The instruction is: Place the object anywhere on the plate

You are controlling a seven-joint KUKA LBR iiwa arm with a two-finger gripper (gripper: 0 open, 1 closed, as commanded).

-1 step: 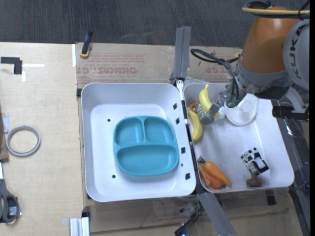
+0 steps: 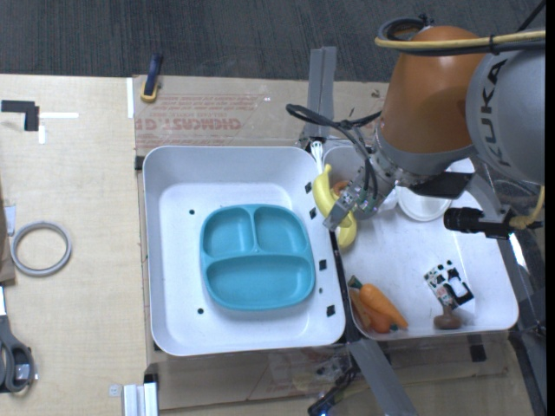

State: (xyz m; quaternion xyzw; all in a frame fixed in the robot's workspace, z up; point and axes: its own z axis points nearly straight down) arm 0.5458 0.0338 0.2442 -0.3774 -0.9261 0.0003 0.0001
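Two white bins on the surface, banana at their shared wall.
Tool grips the banana; best lifted clear of the wall, then carried left over the blue plate.

We see a turquoise plate in a white bin, a yellow banana, orange carrots and a black-and-white patterned tag.

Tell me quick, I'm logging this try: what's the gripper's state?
Gripper: over the banana at the bins' shared edge; a grasp cannot be told.
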